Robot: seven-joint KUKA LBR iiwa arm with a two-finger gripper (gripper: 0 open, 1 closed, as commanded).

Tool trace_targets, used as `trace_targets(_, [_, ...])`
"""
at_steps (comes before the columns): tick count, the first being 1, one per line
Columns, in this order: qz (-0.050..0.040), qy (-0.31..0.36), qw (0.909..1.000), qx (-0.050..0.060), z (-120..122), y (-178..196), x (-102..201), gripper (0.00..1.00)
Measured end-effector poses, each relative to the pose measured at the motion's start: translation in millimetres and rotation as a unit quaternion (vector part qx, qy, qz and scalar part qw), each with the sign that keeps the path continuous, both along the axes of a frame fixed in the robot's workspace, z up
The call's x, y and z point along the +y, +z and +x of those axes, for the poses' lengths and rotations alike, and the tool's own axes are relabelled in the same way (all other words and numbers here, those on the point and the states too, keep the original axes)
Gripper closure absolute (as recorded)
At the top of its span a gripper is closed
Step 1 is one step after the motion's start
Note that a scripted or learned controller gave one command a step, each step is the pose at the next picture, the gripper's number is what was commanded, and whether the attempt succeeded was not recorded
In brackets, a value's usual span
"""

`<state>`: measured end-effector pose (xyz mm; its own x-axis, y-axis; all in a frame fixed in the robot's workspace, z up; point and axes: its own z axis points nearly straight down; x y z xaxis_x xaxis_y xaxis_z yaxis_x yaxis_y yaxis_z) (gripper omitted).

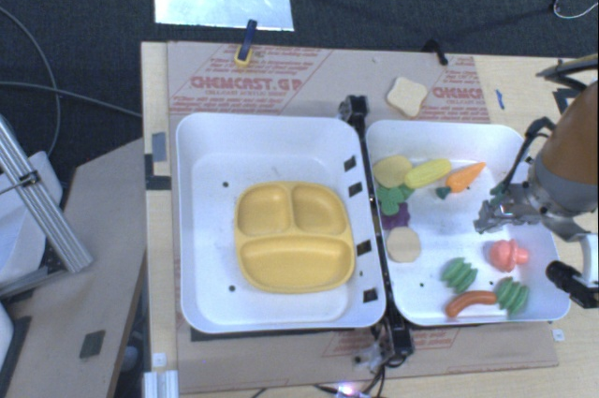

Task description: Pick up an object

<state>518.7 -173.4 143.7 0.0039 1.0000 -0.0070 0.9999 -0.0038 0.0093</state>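
Observation:
My gripper [493,216] hangs over the right side of the right bin [426,136], with the grey arm [573,164] coming in from the right edge. Just below it lies a pink-red toy fruit [508,255]. Other toy food is spread over this bin: a yellow lemon [392,169], a corn cob [428,172], a carrot [464,176], broccoli [391,197], purple grapes [396,214], a beige round cookie [403,244], two green ridged pieces [459,272] [513,294] and an orange sausage [471,302].
The left bin [201,199] holds a yellow divided tray [293,235]. A slice of toy bread [407,95] lies on the cardboard behind the right bin. A black divider [367,199] runs between the bins.

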Motion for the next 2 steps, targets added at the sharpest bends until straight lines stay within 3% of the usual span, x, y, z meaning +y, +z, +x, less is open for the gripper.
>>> trace_targets(1, [0.003, 0.004, 1.0, 0.003, -1, 7, 5, 1.0])
trace_targets(2, [0.0042, 0.004, 1.0, 0.006, 4, -59, 21, 1.0])
